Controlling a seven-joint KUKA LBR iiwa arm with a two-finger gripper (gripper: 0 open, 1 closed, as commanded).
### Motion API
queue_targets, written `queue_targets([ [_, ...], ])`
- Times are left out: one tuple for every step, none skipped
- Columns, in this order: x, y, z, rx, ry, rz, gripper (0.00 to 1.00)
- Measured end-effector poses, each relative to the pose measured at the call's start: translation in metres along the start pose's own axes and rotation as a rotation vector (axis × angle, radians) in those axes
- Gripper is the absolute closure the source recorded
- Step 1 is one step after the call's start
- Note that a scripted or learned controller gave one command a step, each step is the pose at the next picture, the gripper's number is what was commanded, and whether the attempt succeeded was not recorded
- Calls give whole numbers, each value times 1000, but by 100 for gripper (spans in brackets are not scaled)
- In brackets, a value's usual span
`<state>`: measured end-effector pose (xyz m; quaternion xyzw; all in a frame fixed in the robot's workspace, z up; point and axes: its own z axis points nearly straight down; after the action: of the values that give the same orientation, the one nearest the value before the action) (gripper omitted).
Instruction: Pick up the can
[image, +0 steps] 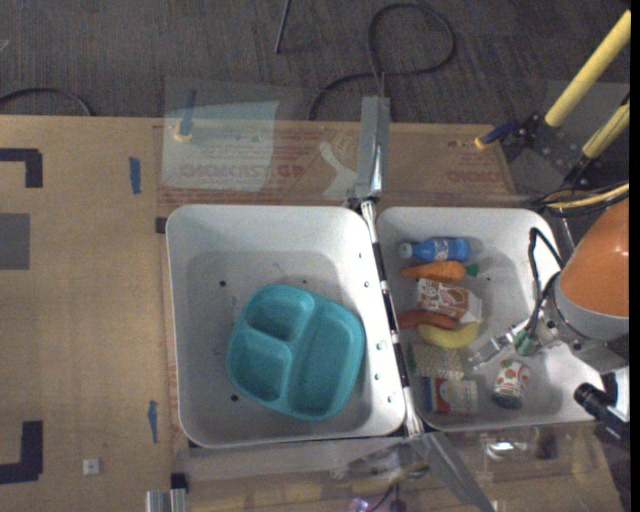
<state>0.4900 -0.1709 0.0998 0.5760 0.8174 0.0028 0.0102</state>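
The can (510, 382), small, rigid and likely light with slick sides, is being seen upright near the right bin's (455, 222) front edge. The gripper (507, 342) is being held just above it, its opening too blurred to be judged; a grasp across the round sides is being favoured.
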Motion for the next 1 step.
queue_targets([
  [-47, -25, 12, 6, 8, -237, 0],
])
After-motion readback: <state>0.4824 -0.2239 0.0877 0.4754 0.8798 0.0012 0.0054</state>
